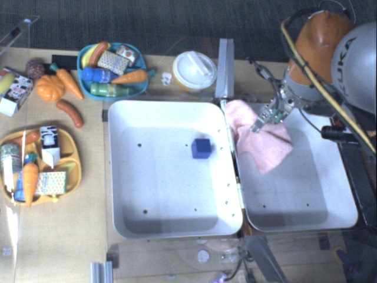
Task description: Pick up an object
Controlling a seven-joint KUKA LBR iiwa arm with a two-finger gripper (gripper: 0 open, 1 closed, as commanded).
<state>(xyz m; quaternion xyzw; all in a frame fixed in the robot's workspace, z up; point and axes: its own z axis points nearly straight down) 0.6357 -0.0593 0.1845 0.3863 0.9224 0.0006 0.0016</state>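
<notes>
The arm (pixel 347 46) is cut off by the right and top edges of the frame, so its base is out of sight. The gripper (pixel 266 118), right of centre, is small and cluttered with cables; its fingertips seem to rest on the pink cloth (pixel 262 137), but their spacing cannot be made out. The cloth hides part of the right bin (pixel 306 205) and the rim between the bins. At the far left, a printed box (pixel 15 90) runs off the frame.

Bins: you see two, left (pixel 121 158) and right (pixel 330 211).
Blue block (pixel 201 148): one.
Pink cloth (pixel 262 140): one.
Toy-food trays: two, blue (pixel 85 78) and yellow (pixel 73 170).
White lid (pixel 194 69): one.
</notes>
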